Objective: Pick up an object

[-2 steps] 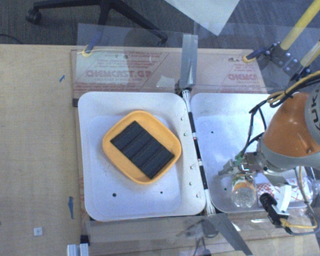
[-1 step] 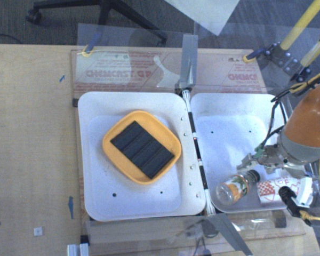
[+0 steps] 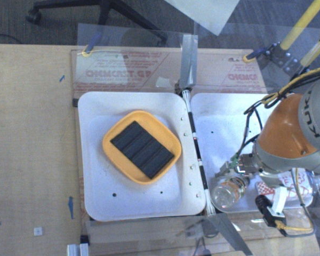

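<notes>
Camera view: a clear jar (image 3: 228,192) lies tipped in the right bin (image 3: 218,127), mouth toward the lower left, beneath the end effector (image 3: 244,170); whether that is gripping anything, I cannot tell.

Arm (image 3: 293,137) reaches in from the right, bent low, orange band uppermost

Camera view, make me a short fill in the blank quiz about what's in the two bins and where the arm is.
1. The orange tray lies in the ____ bin.
2. The panel resting on the tray is ____ in colour.
3. The clear jar lies in the ____ bin, near its front edge.
4. The arm hangs over the ____ bin.

Missing words: left; black; right; right
</notes>
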`<state>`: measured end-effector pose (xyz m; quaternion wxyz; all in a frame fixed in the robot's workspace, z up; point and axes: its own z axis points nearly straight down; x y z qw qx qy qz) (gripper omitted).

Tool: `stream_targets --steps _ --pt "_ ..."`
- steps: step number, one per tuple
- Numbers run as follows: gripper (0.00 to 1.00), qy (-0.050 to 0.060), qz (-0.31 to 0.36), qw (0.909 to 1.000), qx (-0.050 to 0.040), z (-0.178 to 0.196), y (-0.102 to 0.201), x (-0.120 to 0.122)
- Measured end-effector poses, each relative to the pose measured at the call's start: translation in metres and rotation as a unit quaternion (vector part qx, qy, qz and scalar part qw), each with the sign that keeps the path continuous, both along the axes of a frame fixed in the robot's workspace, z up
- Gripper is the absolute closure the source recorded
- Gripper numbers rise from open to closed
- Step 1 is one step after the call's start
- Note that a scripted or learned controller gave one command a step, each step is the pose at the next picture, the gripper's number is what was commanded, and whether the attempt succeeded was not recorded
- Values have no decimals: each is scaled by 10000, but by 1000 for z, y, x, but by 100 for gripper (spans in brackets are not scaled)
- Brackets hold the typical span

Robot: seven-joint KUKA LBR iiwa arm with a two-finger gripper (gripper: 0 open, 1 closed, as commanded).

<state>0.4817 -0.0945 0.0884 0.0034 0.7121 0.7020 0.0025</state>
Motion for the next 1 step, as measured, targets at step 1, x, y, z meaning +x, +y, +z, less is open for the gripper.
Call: stream_targets --steps 1 --pt "0 38 -866 9962 4 13 -34 45"
